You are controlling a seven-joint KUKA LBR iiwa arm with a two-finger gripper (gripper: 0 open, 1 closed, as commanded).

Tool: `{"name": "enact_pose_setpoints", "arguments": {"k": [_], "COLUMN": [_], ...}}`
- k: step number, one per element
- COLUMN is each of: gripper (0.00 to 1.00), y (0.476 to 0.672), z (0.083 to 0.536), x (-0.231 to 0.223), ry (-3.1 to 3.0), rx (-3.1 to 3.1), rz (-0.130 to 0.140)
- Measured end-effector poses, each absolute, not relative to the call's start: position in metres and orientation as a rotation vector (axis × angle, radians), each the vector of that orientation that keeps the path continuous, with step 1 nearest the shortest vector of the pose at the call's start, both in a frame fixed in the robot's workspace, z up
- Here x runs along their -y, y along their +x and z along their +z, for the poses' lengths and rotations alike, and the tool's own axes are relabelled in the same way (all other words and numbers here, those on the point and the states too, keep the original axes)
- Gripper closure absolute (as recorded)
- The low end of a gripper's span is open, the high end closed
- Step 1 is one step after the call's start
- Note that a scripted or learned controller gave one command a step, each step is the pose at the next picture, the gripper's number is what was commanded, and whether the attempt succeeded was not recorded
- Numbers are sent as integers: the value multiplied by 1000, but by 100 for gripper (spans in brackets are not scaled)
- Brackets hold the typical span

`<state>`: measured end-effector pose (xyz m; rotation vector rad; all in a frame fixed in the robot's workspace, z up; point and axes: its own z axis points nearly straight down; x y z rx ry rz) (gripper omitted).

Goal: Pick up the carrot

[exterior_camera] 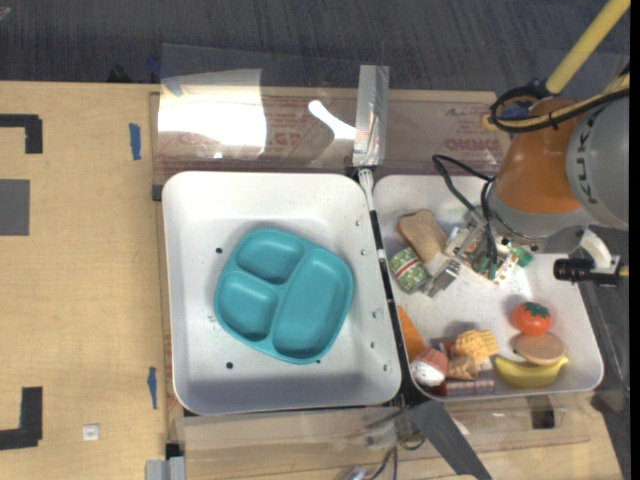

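The carrot (408, 332) is a small orange piece lying against the left wall of the right bin (590, 368), just in front of the middle. My gripper (441, 273) hangs over the middle of that bin, behind and to the right of the carrot and apart from it. Its tip is beside a green-labelled can (406, 268) and a brown bread-like piece (421, 232). The grey arm with its orange band (535, 173) comes in from the right.
The right bin also holds a tomato (532, 316), a banana (528, 370), a corn cob (476, 344), a bun (541, 348) and a red-and-white item (430, 370) near the carrot. A teal divided plate (285, 293) lies in the left bin (200, 208).
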<state>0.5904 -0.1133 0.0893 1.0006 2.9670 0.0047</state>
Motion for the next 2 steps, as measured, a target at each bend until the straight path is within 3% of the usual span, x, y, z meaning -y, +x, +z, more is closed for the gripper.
{"name": "enact_pose_setpoints", "arguments": {"k": [1, 2], "gripper": [0, 0], "y": [545, 590], "z": [187, 184], "x": [70, 48], "ry": [1443, 1976], "rx": [-2781, -2440], "rz": [6, 1]}}
